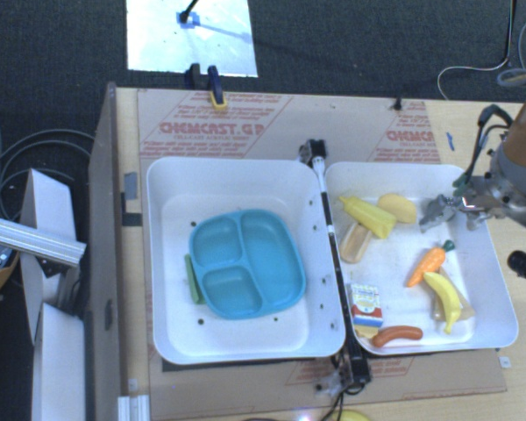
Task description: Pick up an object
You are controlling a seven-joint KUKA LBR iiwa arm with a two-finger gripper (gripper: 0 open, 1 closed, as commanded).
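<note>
Above the right bin [505, 323], the gripper [445, 209] hovers empty, fingers apart, just beside a carrot [426, 267] and banana [444, 298].

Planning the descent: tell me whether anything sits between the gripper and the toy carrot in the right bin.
Nothing visible does. The gripper hangs over the upper right part of the right bin, and the carrot lies just below it in the camera view with bare bin floor between. The banana lies beyond the carrot, touching its lower end.
</note>
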